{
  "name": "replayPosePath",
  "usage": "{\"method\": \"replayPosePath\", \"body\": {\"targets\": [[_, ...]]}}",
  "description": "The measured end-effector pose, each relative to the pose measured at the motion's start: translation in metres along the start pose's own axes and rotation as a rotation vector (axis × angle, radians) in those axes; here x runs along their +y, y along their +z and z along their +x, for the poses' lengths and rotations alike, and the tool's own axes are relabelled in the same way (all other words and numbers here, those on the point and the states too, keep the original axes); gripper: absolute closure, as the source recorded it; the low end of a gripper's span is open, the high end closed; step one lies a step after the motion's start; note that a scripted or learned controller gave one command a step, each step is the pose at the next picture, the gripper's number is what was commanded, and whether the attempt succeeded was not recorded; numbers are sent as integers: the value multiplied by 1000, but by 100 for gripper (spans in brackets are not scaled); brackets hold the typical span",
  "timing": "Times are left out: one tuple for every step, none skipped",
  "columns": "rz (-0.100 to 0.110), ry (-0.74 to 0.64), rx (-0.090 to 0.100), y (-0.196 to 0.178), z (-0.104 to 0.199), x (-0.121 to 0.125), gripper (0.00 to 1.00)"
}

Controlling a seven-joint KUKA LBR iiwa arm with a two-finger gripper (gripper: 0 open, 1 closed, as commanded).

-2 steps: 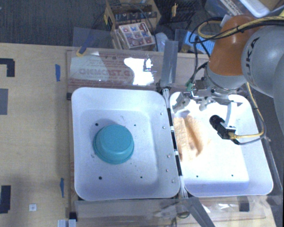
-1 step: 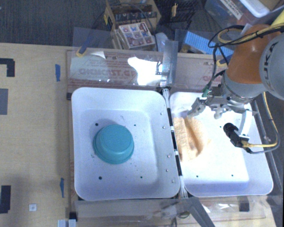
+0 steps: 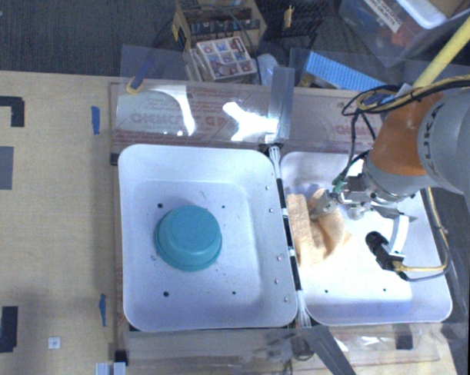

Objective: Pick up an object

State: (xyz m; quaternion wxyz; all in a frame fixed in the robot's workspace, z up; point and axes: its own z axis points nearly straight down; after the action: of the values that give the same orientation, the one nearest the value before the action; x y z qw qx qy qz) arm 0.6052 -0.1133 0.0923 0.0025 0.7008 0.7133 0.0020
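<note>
Hovered low over the right bin (image 3: 416, 304), the gripper (image 3: 344, 200), tips just above the upper end of the tan sponge-like block (image 3: 314, 228); impossible to tell how wide the opening was or whether anything was pinched. Lay directly beneath and stretching toward the camera side from the tips, long axis roughly parallel to the divider. Farther off, well apart in the left bin (image 3: 131, 294), sat a teal bowl (image 3: 188, 237), upside down.

My arm (image 3: 444, 144) grey and rounded, orange band (image 3: 396, 146) above the wrist, yellow and black cables looping beside that band, pale metal gripper (image 3: 336, 203) below it, small black fitting nearby.
</note>
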Motion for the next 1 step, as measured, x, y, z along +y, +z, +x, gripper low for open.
{"method": "replayPosePath", "body": {"targets": [[-6, -350, 0, 1, 10, -63, 0]]}}
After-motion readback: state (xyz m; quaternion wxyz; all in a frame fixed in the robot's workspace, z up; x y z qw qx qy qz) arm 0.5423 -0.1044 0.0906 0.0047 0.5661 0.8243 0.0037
